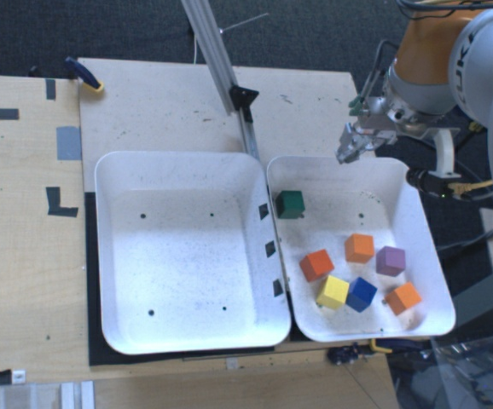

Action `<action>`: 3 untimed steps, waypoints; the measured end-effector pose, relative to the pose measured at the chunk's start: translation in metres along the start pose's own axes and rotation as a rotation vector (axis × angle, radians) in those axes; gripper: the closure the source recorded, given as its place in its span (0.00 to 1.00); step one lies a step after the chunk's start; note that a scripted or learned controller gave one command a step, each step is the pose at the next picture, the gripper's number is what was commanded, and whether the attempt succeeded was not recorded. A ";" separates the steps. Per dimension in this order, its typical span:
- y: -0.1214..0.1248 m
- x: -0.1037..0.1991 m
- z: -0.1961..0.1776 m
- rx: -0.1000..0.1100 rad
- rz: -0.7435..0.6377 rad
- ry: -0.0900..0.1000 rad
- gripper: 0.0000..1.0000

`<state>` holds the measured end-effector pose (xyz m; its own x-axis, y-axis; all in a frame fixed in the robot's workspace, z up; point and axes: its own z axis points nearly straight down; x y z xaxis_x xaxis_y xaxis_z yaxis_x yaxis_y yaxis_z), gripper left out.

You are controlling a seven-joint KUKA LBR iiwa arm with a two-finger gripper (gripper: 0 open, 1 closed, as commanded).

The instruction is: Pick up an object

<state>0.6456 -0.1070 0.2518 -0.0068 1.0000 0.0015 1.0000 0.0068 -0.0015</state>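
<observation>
Claw (pixel 351 148) above right bin's (pixel 421 220) far rim (opening impossible to tell), small dark-green cube (pixel 291 204) below.

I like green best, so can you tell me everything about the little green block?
The green block is a small dark green cube with flat faces and sharp edges; its material is hard to tell. It sits flat on the floor of the right bin, near the bin's left wall, alone and apart from the other coloured blocks nearer the front. Nothing else touches it.
</observation>
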 end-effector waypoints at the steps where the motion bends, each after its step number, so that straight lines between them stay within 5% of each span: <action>1: -0.006 0.043 0.002 0.000 0.002 0.000 1.00; 3: -0.008 0.153 0.026 0.002 0.001 0.000 1.00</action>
<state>0.6370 0.0457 0.2264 -0.0063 1.0000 0.0012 1.0000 0.0063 -0.0034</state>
